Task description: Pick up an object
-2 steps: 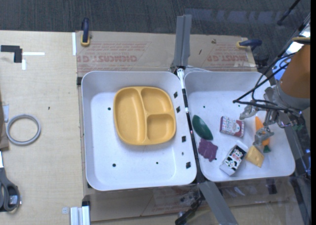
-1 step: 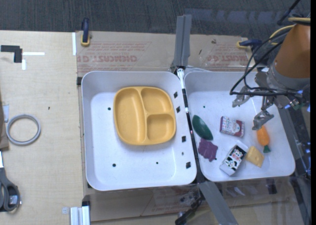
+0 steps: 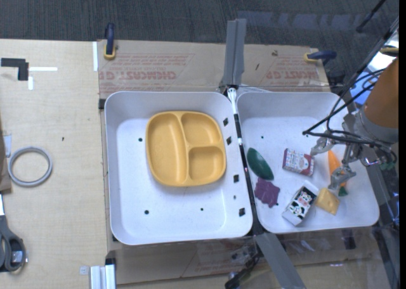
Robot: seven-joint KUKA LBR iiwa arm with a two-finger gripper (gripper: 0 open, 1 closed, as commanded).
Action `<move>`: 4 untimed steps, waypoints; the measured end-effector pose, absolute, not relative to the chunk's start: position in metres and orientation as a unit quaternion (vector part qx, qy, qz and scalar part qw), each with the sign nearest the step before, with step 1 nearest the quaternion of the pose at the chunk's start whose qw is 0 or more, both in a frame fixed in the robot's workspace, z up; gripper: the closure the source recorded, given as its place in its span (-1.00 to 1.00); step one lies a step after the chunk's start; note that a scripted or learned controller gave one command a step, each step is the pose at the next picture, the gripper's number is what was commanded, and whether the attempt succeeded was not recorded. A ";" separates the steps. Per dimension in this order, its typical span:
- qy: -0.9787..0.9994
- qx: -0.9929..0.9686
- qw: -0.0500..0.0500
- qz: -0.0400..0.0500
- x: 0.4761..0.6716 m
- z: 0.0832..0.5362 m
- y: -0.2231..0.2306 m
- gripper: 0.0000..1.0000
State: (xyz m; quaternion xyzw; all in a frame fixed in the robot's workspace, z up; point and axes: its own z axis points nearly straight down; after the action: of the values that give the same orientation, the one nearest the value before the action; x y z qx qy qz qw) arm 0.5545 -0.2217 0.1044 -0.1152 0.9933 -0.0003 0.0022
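The left bin (image 3: 120, 173) holds a yellow divided plate (image 3: 186, 148). In the right bin (image 3: 279, 123), the gripper (image 3: 336, 167) hangs at the right side, jaws apart and clamped on nothing. An orange carrot (image 3: 335, 160) lies between the fingers; a yellow wedge (image 3: 328, 201) lies just nearer. The red carton (image 3: 298, 162) sits just left.

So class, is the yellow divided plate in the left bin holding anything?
Empty. The yellow divided plate lies flat in the left bin, all three compartments showing bare yellow.
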 end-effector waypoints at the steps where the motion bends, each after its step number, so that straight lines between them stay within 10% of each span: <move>1: 0.979 -0.203 0.003 0.000 0.602 0.152 -0.222 -1.00; 2: 0.998 -0.055 0.001 0.000 0.522 0.105 -0.221 -1.00; 3: 0.998 -0.057 0.003 0.000 0.575 0.165 -0.221 -1.00; 4: 0.998 0.057 0.001 0.000 0.515 0.098 -0.221 -1.00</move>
State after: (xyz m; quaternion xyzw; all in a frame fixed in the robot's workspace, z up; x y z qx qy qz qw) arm 0.5155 -0.2215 0.0985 0.0574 0.9984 0.0000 0.0011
